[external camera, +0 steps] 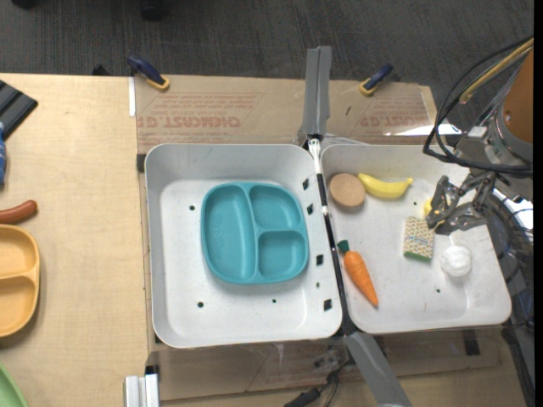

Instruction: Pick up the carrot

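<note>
Gripper (448,209) sits over the right bin (475,308), toward its far-right side, fingers pointing down-left. Can't tell if it's released or clenched; nothing visibly between the fingers.

Closest to it: small green-patterned sponge block (418,238), just below-left of the tips, looks near touching. White round object (456,260) just below the gripper, beside the sponge.

A bit further left & up: yellow banana (385,186) along the bin's back wall, and next to it a round tan disc, maybe a cookie or bread piece (346,190).

Carrot (359,274), orange w/ green top, lies down-left of the gripper, well apart from it, near the right bin's left wall, tip angled toward the front edge. Untouched, flat on the bin floor.

Further left, past the divider: left bin (174,303) holding a teal 3-compartment plate (254,231), roughly centred.

Farthest left, on the wooden bench (72,142): orange divided plate (15,280) at the frame edge, w/ a reddish sausage-like item (19,211) above it. Behind the bins, cardboard sheet (212,113) held by blue-yellow clamps (148,72).
</note>
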Available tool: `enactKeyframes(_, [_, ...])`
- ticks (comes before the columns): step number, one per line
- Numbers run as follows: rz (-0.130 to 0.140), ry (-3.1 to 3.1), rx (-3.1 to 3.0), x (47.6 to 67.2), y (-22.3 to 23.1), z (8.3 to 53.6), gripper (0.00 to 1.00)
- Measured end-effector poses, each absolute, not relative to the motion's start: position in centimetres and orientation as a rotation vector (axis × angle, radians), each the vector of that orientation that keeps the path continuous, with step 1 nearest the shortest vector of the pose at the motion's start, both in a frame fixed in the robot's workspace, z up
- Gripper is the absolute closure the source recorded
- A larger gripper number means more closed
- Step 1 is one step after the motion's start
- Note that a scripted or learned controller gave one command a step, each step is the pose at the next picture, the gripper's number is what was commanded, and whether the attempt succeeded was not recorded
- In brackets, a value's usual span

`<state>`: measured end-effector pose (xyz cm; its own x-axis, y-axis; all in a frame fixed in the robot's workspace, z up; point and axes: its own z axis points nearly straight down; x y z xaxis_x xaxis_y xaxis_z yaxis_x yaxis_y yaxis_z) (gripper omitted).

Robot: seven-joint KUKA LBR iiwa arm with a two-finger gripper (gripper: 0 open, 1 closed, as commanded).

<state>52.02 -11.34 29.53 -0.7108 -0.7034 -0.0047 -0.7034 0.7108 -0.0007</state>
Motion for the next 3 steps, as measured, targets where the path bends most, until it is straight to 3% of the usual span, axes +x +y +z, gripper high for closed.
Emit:
enactKeyframes(1, [0.002,2.987,-0.963,50.9,-10.5,28.1,1.0])
enactKeyframes(2, [0.0,3.047,-0.751,49.4,-14.2,27.9,1.0])
enactKeyframes(3, [0.002,3.05,-0.745,48.6,-11.1,20.7,1.0])
